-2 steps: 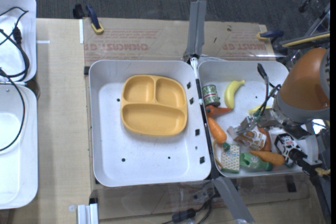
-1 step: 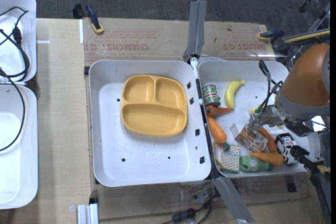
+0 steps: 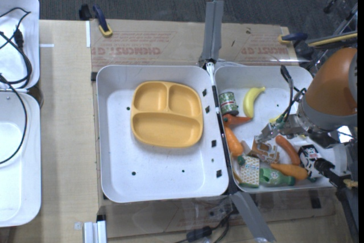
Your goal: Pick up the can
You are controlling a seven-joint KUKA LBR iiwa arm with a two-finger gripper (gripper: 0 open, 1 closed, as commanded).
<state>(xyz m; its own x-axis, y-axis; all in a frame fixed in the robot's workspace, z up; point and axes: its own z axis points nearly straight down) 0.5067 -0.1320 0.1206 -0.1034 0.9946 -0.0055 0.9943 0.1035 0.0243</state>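
Nearest the camera, a carton (image 3: 248, 172) and carrots (image 3: 289, 169) are crowded along the right bin's (image 3: 267, 69) front edge, so little open room is left there. Just behind them the gripper (image 3: 266, 135) is seen low over the clutter; whether it is apart or together cannot be told, and nothing is seen held. The can (image 3: 228, 103) is found farther back, by the wall next to the left bin, beside a banana (image 3: 252, 101). It appears upright, long axis vertical, top tipped slightly toward the far side.
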